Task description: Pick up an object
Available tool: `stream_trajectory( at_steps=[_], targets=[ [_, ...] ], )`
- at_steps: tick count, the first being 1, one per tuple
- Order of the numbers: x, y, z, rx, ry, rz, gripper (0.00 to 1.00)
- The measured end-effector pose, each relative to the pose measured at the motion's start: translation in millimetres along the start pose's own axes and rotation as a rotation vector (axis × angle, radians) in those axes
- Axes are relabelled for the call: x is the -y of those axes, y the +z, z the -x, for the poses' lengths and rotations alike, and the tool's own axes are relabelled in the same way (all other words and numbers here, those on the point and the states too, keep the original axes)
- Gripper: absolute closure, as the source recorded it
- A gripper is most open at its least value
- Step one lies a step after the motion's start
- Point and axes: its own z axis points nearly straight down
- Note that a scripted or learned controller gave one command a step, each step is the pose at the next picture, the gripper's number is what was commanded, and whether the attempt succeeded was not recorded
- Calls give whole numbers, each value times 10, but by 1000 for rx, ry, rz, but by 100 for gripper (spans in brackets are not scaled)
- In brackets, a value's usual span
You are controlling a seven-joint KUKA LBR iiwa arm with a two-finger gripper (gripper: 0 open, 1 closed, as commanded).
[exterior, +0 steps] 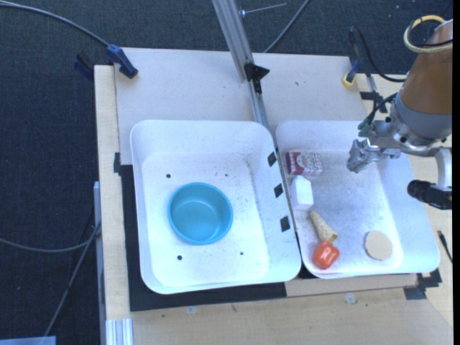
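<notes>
Hovering gripper (357, 158) over right bin (424, 254) | can't tell its state | could clip carton (303, 164), miss everything

Desk (187, 85): pale board carrying two shallow white bins side by side; blue clamp (122, 60) at its far left corner.
Left bin (154, 146): holds a blue bowl (200, 213), upright, left of centre.
Right bin (420, 246): small red-and-white carton (303, 163) at the far left; a white bottle (302, 192) just below it; ice-cream cone (323, 226) next, touching a red pepper (325, 254) at the near edge; round tan biscuit (379, 246) apart to the right.
Gripper (359, 158): over the right bin's far part, right of the carton, nothing seen between its fingers.
Arm (430, 85): enters from the right, orange band above the wrist.
Metal pole (230, 20): slants across the desk's far edge.
</notes>
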Motion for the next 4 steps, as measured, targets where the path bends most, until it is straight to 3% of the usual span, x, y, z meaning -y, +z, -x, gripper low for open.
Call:
stream_trajectory(
  at_steps=[1,3,4],
  targets=[
    [-20,-477,-3,1,0,4,100],
    [-259,-538,-1192,-1,-5,0,100],
    [-265,-520,-1682,-1,-4,-1,100]
  ],
)
